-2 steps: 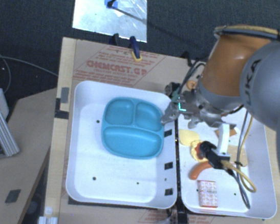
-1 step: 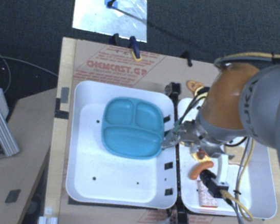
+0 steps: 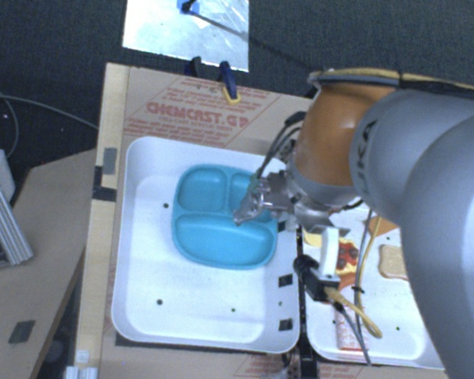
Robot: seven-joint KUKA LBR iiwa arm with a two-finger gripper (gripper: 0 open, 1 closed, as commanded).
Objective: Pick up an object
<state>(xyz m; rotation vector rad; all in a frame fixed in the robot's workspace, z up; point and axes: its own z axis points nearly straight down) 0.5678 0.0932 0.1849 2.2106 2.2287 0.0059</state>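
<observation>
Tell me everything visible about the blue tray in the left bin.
The blue tray is a glossy, plastic-looking divided plate with rounded corners and a raised rim. Ridges split it into smaller upper compartments and one wide lower one. It lies flat, right side up, in the upper middle of the left bin, resting on its white floor. The gripper sits over its right edge, covering part of that side; whether they touch cannot be told.
</observation>
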